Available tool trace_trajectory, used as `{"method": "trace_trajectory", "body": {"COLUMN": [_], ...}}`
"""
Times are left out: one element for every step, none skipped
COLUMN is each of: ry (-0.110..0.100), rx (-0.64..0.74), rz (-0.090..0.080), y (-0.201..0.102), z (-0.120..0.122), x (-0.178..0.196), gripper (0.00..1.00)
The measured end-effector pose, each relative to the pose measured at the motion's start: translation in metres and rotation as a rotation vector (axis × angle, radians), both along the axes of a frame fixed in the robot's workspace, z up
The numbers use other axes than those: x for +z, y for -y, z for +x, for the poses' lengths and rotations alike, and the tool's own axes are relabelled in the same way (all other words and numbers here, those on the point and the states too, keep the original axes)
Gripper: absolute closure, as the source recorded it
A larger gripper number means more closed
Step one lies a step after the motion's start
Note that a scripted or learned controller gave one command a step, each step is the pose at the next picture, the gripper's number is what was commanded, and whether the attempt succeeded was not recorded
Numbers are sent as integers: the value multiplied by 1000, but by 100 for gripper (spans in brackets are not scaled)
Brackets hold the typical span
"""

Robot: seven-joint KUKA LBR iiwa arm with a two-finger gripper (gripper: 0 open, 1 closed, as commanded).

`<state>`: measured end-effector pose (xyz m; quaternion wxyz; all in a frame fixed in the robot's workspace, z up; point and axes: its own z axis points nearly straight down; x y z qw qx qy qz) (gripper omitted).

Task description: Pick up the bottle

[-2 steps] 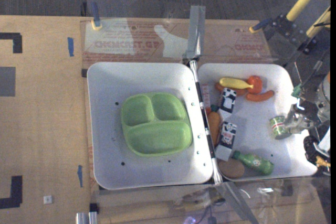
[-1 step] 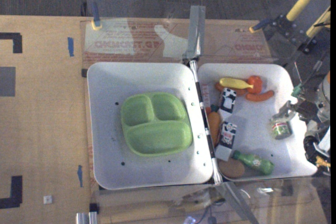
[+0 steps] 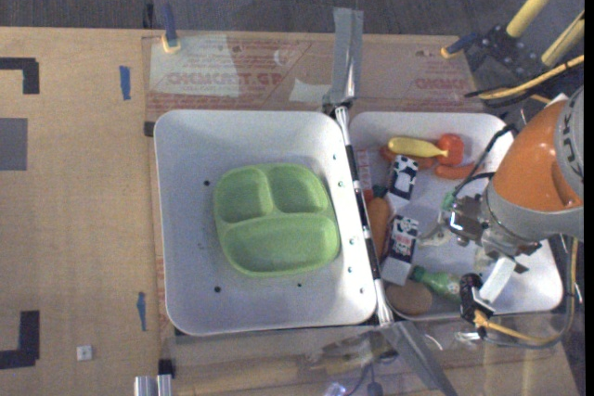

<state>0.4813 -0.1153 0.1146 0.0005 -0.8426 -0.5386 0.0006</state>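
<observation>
A grey KUKA arm with an orange band reaches over the right bin (image 3: 525,294), its gripper (image 3: 462,223) hanging above the middle of that bin's floor. Seen from above, the wrist hides the tip, so it cannot be told whether the gripper is open or closed, and nothing is seen in its hold.

The bottle (image 3: 436,279), small and green, lies on its side near the right bin's front wall, running roughly along that wall. It sits nearer the front than the gripper and apart from it. Any label on it is too small to read.

Also in the right bin are two small cartons. The cow-patterned carton (image 3: 402,175), in black and white, is towards the back, and a second carton (image 3: 401,244) sits near the middle; their print cannot be read. A yellow toy banana (image 3: 414,146) and an orange piece (image 3: 451,154) lie by the back wall, an orange carrot (image 3: 379,218) along the wall shared with the neighbouring bin, and a brown disc (image 3: 409,299) in the front corner just beside the bottle.

The left bin (image 3: 186,199), set against the right bin's side, carries a green divided plate (image 3: 276,220). Behind the right bin, a clear sheet (image 3: 232,74) on the bench (image 3: 74,227) bears red lettering that runs backwards and cannot be made out.
</observation>
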Motion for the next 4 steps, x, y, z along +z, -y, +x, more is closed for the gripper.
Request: {"method": "trace_trajectory", "body": {"ry": [0,2,5,-2], "rx": [-17,-322,-321,-492], "rz": [0,1,0,-1], "y": [43,6,6,-63], "z": [31,-2,-1,-2], "x": [41,-29,-17,182], "gripper": [0,0,100,100]}}
